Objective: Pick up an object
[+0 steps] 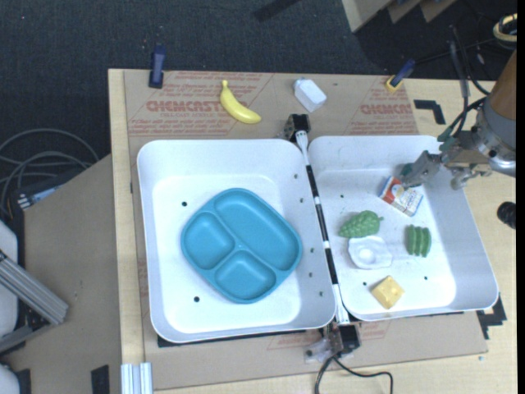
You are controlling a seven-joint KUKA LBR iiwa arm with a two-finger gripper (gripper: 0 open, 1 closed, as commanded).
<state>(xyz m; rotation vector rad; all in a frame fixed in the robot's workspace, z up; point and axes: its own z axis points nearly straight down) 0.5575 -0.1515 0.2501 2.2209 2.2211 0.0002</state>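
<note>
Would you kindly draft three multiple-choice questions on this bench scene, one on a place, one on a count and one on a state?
1. Where does the banana lie?
A. In the left bin
B. On the cardboard beyond the bins
C. In the right bin

2. How many compartments does the blue tray have?
A. Two
B. Three
C. Five

3. How does the blue tray sit?
A. Face up, flat in the left bin
B. Upside down in the right bin
C. Leaning on the arm

Answers:
1. B, the banana rests on the printed cardboard above the left bin's far rim.
2. B, one long section and two smaller ones show.
3. A, its hollows face the camera and it lies flat on the left bin's floor, while the green leafy piece, yellow block and red and white packet lie in the right bin.
</note>
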